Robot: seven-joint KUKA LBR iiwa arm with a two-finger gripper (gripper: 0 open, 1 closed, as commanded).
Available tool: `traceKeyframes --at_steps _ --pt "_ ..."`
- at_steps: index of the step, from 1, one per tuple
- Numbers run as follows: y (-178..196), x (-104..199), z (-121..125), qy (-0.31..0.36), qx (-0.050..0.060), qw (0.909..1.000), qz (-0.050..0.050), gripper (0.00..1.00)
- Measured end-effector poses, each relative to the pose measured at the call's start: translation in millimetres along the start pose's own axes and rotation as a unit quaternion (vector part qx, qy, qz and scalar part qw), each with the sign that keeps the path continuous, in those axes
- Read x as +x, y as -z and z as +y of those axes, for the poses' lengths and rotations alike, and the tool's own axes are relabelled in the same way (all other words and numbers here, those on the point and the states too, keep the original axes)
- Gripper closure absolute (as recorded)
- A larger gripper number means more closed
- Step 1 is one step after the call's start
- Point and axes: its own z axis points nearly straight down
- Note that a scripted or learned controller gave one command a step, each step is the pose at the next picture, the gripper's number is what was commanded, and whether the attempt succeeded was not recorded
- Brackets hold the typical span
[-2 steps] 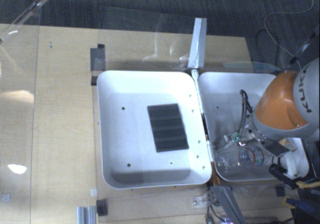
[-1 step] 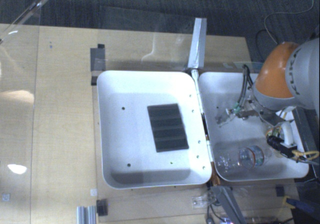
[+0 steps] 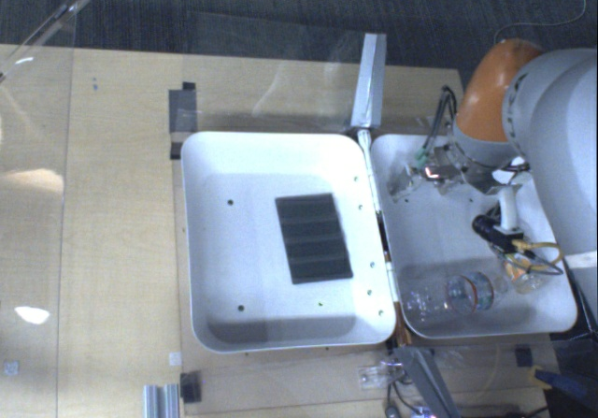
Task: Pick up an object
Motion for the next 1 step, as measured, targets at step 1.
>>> traceKeyframes --at_steps 1 --pt "99.6 40.5 32.2 0.003 0.0 1.0 0.0 0.0"
